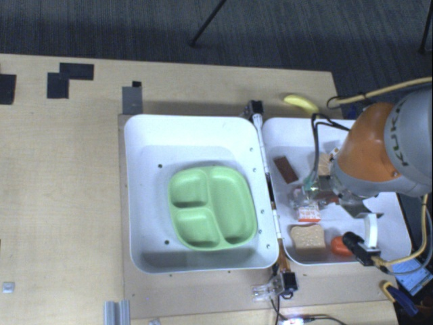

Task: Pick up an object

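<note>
We count two shallow white plastic bins side by side on the pale wooden bench (61, 215). The left bin (145, 181) holds one item: a light green plastic plate with three compartments (212, 207), lying flat near the middle, slightly toward the bin's right wall.

The right bin (291, 137) holds four loose items that we can make out. One dark brown rectangular bar (285, 169) lies near its left wall. One small red and white packet (308, 214) lies near the middle. One tan, speckled sponge-like block (308, 236) sits against the bin's near edge, and one orange piece (339, 246) lies just beside that block, partly hidden by a black part of the arm.

The grey arm with its orange band (369, 151) reaches over the right bin. The two-finger gripper (312, 193) hangs low, just above the packet; we cannot tell its state.

One yellow curved object (300, 102) rests on the bench beyond the right bin's far edge.
</note>
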Robot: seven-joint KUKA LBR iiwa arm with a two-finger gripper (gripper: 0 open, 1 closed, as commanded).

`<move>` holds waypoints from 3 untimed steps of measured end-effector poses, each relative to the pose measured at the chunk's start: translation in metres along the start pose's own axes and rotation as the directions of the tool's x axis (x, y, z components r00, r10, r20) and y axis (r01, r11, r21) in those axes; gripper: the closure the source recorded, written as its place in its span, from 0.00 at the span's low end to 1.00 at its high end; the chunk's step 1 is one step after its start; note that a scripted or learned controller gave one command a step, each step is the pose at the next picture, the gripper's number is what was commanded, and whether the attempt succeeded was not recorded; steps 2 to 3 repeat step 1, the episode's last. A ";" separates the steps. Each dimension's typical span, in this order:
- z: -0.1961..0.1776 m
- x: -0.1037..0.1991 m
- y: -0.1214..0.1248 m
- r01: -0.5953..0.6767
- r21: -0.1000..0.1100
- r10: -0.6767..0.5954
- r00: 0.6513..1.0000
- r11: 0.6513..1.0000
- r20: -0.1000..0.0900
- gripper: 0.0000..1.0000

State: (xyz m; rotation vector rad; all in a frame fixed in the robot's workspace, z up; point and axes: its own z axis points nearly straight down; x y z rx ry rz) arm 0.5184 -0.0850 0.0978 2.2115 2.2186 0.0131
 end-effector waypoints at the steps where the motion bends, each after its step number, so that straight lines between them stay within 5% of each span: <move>1: -0.087 0.037 -0.021 0.001 0.009 -0.001 1.000 1.000 -0.001 1.00; 3: -0.087 0.037 -0.021 0.001 0.009 -0.001 1.000 1.000 -0.001 1.00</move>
